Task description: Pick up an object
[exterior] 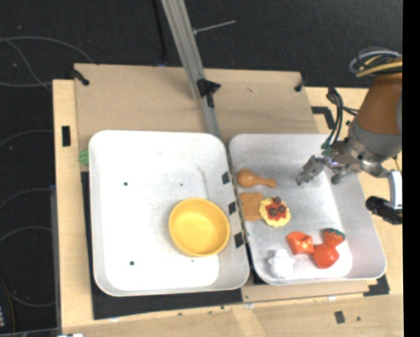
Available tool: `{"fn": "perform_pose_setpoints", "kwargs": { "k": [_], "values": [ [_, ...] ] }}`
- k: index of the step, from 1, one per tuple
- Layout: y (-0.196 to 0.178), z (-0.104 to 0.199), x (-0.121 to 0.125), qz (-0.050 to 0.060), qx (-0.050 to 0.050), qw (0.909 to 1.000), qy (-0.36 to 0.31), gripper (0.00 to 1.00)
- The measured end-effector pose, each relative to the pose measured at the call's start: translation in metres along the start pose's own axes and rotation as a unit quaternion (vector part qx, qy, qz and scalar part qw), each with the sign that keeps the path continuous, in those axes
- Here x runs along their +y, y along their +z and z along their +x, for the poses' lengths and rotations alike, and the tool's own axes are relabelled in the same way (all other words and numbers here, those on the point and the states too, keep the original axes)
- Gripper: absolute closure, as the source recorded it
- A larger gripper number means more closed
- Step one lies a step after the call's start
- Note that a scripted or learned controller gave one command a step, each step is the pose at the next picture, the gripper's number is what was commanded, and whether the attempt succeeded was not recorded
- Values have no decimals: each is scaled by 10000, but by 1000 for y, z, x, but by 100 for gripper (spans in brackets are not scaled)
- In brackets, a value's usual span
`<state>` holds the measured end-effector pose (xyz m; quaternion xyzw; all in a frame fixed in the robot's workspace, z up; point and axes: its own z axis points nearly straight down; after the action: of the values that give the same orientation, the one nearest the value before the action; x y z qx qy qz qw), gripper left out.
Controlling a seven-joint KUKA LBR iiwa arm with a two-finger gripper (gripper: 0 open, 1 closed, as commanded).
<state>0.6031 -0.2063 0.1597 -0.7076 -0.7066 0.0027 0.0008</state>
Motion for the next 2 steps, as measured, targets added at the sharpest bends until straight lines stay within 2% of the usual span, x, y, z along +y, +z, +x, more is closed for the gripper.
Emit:
{"fn": "perform_pose_setpoints", "kwargs": {
  "k": [1,2],
  "values": [
    [53,-2,-1,-5,-2,10000,2,0],
    [38,-2,1,-48,2,10000,14,100]
  ]
}}
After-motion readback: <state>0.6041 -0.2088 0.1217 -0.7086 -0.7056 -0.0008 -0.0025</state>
